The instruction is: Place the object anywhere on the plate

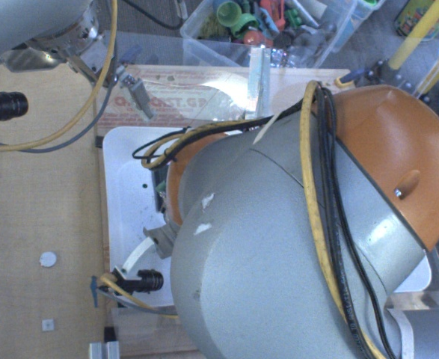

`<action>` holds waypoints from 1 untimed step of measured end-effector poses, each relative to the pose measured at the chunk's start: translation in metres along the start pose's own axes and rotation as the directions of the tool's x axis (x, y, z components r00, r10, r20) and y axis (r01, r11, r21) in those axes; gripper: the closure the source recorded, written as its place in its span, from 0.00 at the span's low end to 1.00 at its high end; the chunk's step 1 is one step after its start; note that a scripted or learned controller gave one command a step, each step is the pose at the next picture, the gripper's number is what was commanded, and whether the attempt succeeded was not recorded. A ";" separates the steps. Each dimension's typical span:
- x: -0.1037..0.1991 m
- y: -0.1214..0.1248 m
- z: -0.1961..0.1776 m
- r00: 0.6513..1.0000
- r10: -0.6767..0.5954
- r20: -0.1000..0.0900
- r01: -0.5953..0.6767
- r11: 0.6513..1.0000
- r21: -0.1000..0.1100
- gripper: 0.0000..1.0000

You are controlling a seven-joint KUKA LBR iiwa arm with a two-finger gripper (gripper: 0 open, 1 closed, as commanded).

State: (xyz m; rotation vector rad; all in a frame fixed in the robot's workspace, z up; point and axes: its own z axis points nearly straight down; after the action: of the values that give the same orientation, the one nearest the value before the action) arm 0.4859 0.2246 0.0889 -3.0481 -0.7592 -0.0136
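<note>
The grey arm (279, 253) with its orange band (398, 163) reaches down over the white bin (126, 193) and hides most of the bin's floor. Its wrist end points down into the bin's left part, where a grey piece of the gripper (158, 239) sticks out from under the arm, low over the bin floor. The bare strip of bin floor along the left wall holds a few small dark specks. Whatever lies under the arm is hidden.
A clear tub (279, 13) of colourful toys stands behind the bin. A cardboard strip (182, 99) lies along the bin's far edge. The wooden bench (40, 200) to the left bears a small white disc (48, 259). Grey machinery with a yellow cable (111, 43) hangs at top left.
</note>
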 end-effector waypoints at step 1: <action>0.001 0.000 -0.010 1.000 -0.002 -0.002 0.002 1.000 0.000 1.00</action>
State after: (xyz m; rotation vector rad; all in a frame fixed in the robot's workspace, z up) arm 0.4867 0.2252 0.0994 -3.0464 -0.7625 -0.0164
